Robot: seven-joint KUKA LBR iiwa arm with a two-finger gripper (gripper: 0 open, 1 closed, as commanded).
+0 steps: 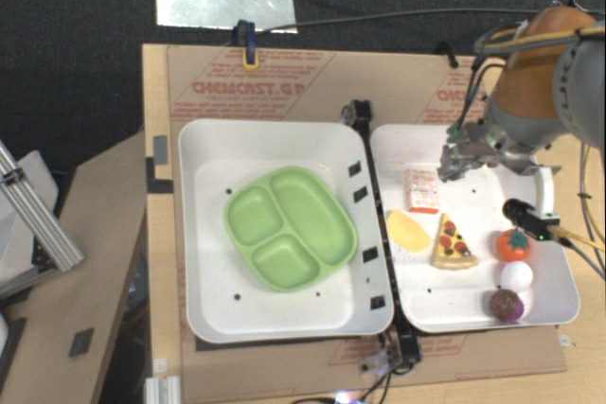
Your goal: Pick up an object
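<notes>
Objects for picking lie in the right bin point(568, 303), none in the gripper. Going left to right: the left bin point(204, 232) holds one thing, a green plate point(289, 227) with three compartments, lying flat near the bin's middle and turned at a slant. The two bins meet along a black strip point(374, 222) with clips.

In the right bin, nearest the strip, a yellow slice point(409, 230) lies flat. Just above it is a small packet point(421, 189), white with red print. Beside the yellow slice, touching or nearly so, is a pizza wedge point(452, 244), its crust toward the bin's near side. Farther right, a tomato point(512, 244), a white ball point(517, 275) and a purple ball point(506, 304) sit in a close column running toward the near edge.

The gripper point(454, 161) hangs over the bin's far part, just right of the packet; whether the fingers are spread or closed cannot be told. Both bins rest on a bench point(284, 80) covered with brown printed board.
</notes>
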